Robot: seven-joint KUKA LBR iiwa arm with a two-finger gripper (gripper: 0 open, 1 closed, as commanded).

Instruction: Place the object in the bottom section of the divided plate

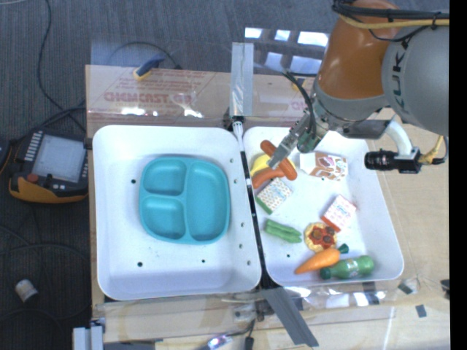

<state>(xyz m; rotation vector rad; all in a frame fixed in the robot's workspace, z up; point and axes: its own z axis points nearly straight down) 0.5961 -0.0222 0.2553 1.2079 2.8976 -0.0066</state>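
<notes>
Dark grey carpet floor [109, 13]; black cables [44, 6] trail across; cardboard sheet [153, 90] behind bench

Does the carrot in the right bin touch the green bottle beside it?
Touching. In the camera view, the thick end of the carrot meets the green bottle with no white bin floor visible between them.

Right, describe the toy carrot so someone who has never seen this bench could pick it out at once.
Look in the right white bin, the one full of toy food, and go to its near edge. The carrot lies there on a slant, just left of the green bottle and below the small pizza. It is the one plain orange cone tapering to a point, with a green tip at its thick end.
</notes>
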